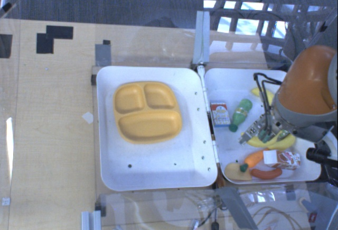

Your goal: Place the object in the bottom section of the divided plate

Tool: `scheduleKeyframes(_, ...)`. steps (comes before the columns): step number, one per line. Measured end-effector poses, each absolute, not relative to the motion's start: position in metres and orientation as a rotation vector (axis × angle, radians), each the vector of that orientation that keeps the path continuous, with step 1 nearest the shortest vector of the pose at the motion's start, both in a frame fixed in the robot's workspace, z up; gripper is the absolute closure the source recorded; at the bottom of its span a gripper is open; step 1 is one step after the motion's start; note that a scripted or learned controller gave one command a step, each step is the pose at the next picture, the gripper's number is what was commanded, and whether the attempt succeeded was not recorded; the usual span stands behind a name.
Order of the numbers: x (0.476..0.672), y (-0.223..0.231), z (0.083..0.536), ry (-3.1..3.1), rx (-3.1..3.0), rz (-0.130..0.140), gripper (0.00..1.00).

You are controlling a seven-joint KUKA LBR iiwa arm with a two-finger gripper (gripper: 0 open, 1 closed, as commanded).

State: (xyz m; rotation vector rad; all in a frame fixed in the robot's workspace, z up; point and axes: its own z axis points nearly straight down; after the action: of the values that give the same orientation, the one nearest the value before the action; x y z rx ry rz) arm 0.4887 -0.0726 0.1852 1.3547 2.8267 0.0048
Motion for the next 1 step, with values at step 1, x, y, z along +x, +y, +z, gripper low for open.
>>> scheduleKeyframes(1, 0.5728, -0.031, 0.1849, 2.91, 1.169, 0.004, 1.0)
